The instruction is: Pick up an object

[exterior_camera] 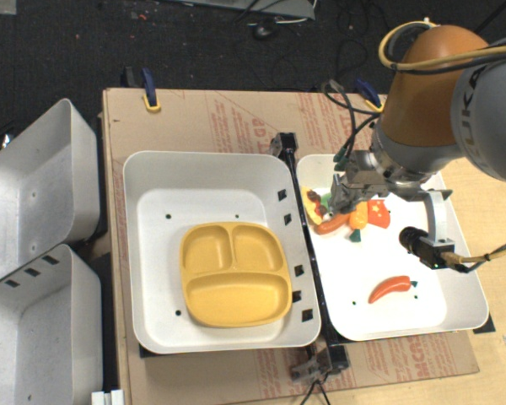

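The arm reaches in from the right & sets its gripper low over a cluster of small toy veg at the far-left of the right bin; whether the claw is released or clenched can't be told, since wrist & bracket hide it. The step looks like the descent onto a pick, w/ nothing visibly held; next move prob. calls for closing on one piece, then a straight lift. A lone red pepper lies well apart, nearer in the same bin; the left bin bears a yellow divided tray.
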Robot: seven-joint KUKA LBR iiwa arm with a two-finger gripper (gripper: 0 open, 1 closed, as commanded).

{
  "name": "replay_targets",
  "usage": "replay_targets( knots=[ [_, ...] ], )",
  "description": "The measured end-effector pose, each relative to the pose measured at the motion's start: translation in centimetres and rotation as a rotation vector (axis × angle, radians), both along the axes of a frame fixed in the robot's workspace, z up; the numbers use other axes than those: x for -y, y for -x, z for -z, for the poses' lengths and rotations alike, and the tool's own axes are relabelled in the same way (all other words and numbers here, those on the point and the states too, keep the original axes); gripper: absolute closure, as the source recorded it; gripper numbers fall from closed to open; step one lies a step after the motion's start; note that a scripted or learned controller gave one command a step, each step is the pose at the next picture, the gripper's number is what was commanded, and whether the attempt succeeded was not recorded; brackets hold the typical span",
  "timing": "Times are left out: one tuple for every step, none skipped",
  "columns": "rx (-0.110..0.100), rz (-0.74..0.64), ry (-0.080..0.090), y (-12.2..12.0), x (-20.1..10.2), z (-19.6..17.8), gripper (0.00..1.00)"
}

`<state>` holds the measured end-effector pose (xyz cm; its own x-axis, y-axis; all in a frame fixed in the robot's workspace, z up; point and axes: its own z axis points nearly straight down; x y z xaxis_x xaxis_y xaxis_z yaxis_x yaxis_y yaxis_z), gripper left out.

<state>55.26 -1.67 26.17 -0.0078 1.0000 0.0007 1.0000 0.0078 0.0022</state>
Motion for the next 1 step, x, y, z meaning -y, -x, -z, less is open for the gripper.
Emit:
replay_targets(
  knots=[
    [-0.002, 0.001, 0.001, -1.68, -4.51, 1.40, 1.00]
  ],
)
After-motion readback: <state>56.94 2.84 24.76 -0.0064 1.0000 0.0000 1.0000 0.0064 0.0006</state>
